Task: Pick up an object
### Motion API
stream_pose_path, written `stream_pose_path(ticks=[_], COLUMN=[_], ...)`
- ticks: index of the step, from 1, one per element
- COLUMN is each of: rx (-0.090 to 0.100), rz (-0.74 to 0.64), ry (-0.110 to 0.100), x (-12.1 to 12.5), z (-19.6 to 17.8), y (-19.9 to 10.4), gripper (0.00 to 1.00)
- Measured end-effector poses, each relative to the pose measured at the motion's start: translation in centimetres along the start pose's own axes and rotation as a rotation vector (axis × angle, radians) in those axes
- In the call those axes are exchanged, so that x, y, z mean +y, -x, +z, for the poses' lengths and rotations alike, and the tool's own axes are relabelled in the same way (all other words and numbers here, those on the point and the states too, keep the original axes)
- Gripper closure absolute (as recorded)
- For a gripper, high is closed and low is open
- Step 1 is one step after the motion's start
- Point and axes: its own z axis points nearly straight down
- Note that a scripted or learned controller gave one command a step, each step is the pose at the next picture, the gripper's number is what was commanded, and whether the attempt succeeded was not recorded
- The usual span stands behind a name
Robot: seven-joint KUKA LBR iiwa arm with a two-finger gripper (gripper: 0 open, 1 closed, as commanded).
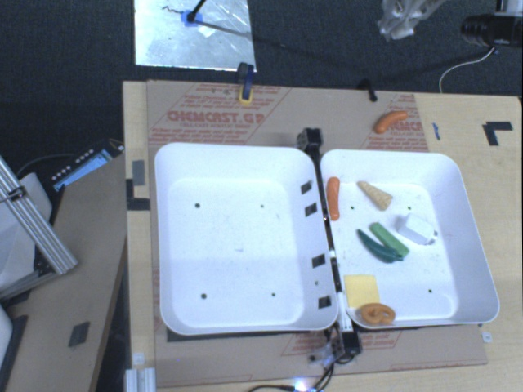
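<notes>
— While the arm hung back, where did the things to be picked lie?

— All in the right bin. An orange sausage-shaped piece lay lengthwise against its left wall. Just right of it was a tan cone-shaped wedge, tip toward the bin's far left corner.

— And in the middle?

— Two long green pieces lay side by side, slanted and touching, one darker than the other. A white block sat just beside their upper right end. Nearer the front, a flat yellow square lay by the left wall, and a brown pretzel-like ring touched its front edge, in the bin's front left corner.

— Anything beyond that bin?

— A second orange sausage shape rested on the printed cardboard sheet behind the right bin, apart from its rim. The left bin stood alongside, the two joined at the middle. A blue and yellow clamp gripped the cardboard's far edge, and a silvery sheet lay on the dark floor beyond.

— The gripper?

— The gripper hung high at the top right, well apart from both bins and over the dark floor. It was blurred, so I could not tell whether it was parted or clenched, nor whether anything sat in it.
</notes>
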Motion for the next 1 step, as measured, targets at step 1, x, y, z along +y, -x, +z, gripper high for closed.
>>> stream_pose_path(ticks=[1], rx=[0.001], rz=[0.000], ry=[0.000], x=[0.01], z=[0.00], y=[-2.35], gripper=[1.00])
